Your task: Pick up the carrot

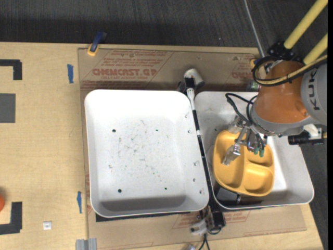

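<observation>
Gripper (244, 147) hangs low in the right bin (296, 189), directly above a yellow two-compartment dish (243, 172). Whether it is parted or closed on anything: cannot tell, wrist and cables crowd the tip. Carrot not identified; possibly masked under the arm or in the dish. Left bin (140, 150) shows only specks. Advice: locate the carrot before descending, align across its narrow width, and avoid catching the dish rim.
</observation>
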### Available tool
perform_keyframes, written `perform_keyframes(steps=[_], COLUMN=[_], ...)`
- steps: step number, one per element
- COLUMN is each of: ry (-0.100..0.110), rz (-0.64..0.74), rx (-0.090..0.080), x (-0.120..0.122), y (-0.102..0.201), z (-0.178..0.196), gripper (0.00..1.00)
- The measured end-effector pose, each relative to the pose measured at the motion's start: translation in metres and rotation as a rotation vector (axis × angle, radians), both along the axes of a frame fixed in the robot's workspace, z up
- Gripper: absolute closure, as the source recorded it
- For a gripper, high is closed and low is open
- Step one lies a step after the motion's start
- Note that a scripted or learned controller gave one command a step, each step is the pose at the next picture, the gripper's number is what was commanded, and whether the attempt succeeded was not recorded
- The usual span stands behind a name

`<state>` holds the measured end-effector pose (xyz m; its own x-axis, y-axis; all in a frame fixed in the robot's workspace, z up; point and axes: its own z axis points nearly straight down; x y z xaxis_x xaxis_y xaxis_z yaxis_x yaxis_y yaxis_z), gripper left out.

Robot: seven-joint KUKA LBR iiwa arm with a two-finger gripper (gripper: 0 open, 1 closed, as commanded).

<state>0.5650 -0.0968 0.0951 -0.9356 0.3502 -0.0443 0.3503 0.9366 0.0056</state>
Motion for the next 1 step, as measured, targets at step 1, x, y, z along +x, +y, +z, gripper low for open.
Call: perform_keyframes(steps=[1], ry=[0.0], rz=[0.0], rx=[0.0], x=[-0.0001], y=[0.0001], z=[-0.0001], gripper=[0.0])
